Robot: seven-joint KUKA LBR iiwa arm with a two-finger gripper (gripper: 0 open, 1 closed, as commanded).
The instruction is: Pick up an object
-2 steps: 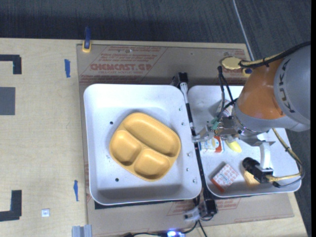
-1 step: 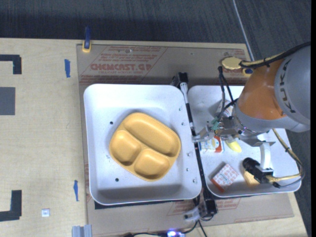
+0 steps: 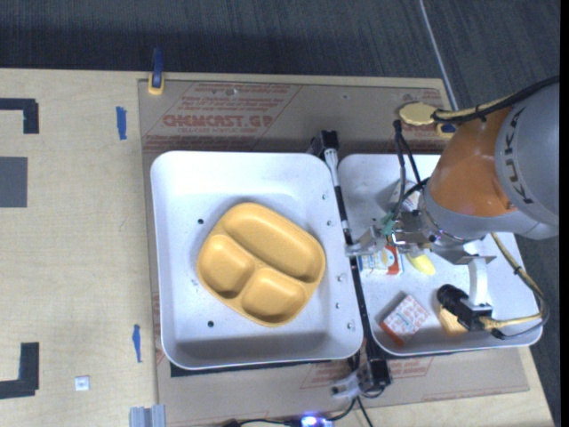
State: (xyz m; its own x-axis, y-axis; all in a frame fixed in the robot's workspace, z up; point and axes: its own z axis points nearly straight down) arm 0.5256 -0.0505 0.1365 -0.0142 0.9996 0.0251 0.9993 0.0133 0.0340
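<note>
My gripper (image 3: 380,241) is low over the left side of the right bin (image 3: 369,174), reaching in from the right under the orange wrist band. Right below it lies a small orange and white item (image 3: 389,259), partly hidden by the gripper. A small yellow piece (image 3: 421,262) rests just to its right. A red and white patterned box (image 3: 406,317) sits nearer the bin's front edge, apart from the gripper. Nothing can be seen held.
The left bin (image 3: 169,238) holds a large yellow three-part tray (image 3: 260,262) lying upside down. The dividing wall between the bins runs just left of the gripper. A yellow clip (image 3: 156,82) sits on the cardboard at the back left.
</note>
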